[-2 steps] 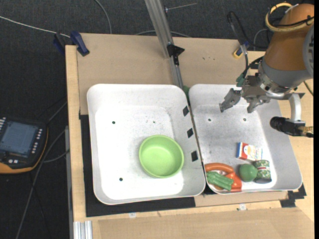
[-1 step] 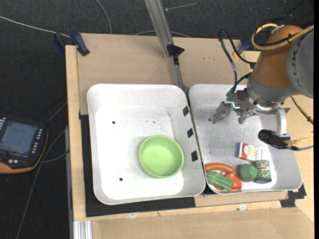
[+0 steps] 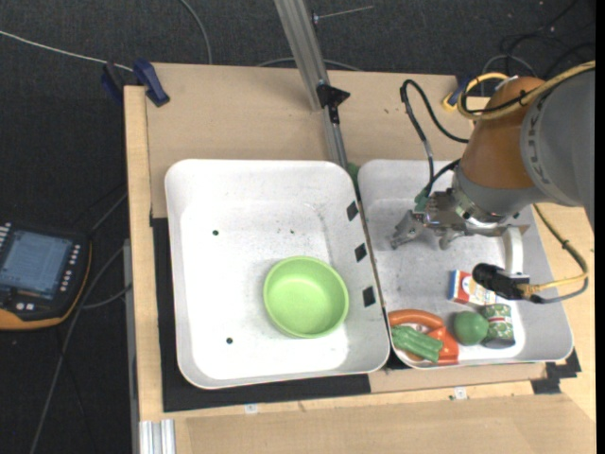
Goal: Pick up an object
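A grey KUKA arm (image 3: pixel 558 130) with an orange band reaches in from the right over a pale wooden bench (image 3: pixel 274 112), its gripper (image 3: pixel 427 232) hanging low above the upper half of the right white bin (image 3: pixel 402 183); two metal fingers (image 3: pixel 405 235) splay apart with nothing between them, while black and yellow cables trail from the wrist.

The objects available for picking lie bunched in that bin's near corner, well apart from the gripper: an orange and white dish (image 3: pixel 416 334) with a green vegetable-like piece lying in it, a green ball (image 3: pixel 468 327) just beside it, a small can with a printed label (image 3: pixel 501 324) touching the ball on the right, and a red, white and blue carton (image 3: pixel 463 288) behind them.

The bench stands on dark carpet (image 3: pixel 76 159), where a handheld control pendant (image 3: pixel 38 272) with an orange case lies at left. A slim aluminium pole (image 3: pixel 302 36) rises from the bench's far side, and a blue clamp (image 3: pixel 149 81) grips its far left corner.

The left white bin (image 3: pixel 208 197), speckled with fine dirt, holds a single lime-green bowl (image 3: pixel 304 297), upright, near its front right corner. Black clips join the two bins along their shared wall.
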You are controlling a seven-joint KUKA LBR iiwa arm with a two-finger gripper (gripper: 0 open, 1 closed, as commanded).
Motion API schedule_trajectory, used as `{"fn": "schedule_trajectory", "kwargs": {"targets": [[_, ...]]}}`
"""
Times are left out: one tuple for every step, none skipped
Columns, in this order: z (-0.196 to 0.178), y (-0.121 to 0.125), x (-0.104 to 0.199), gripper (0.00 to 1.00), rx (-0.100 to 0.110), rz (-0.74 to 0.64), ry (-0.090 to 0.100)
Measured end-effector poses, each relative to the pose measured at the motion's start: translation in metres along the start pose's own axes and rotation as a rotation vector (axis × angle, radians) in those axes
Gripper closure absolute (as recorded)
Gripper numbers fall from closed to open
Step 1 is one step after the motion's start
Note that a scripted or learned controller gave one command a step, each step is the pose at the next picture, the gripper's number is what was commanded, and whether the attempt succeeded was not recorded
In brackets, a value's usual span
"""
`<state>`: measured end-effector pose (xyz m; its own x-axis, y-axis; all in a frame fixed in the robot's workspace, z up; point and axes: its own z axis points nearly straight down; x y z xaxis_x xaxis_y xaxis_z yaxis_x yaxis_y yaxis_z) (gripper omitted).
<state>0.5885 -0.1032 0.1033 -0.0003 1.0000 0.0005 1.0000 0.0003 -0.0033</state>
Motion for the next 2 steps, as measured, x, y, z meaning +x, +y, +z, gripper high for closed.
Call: {"fn": "schedule_trajectory", "kwargs": {"targets": [[-0.013,0.001,0.0,1.0,-0.005,0.0,0.0],[-0.068,-0.005,-0.008,1.0,-0.008,0.001,-0.001]]}}
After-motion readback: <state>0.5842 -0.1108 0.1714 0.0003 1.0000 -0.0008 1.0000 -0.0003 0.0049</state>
